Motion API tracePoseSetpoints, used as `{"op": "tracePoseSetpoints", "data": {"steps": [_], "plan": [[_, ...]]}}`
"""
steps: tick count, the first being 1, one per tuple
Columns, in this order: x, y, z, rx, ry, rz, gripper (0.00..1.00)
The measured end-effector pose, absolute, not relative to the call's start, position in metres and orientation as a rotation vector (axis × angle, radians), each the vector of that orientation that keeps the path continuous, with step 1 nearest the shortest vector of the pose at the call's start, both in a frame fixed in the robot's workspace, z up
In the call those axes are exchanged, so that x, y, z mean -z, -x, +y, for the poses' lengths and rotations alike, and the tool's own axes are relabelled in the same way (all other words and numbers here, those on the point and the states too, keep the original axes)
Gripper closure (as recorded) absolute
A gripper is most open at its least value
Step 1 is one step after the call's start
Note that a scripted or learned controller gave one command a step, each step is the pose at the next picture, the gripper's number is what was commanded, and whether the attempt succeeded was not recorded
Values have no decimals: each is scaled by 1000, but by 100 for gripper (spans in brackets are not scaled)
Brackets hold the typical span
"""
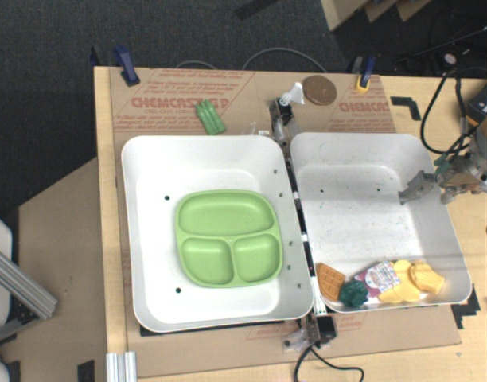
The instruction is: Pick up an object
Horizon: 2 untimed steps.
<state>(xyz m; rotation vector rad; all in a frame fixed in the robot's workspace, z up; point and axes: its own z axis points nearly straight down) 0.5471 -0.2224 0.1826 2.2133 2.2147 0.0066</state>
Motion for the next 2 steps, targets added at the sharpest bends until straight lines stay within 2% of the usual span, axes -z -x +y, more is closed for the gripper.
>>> {"op": "tracePoseSetpoints", "data": {"steps": [1,2], "plan": [[-81,-575,-220,-7,-2223,2231,0],[-84,-668,-218,5,-2235,2242,0]]}}
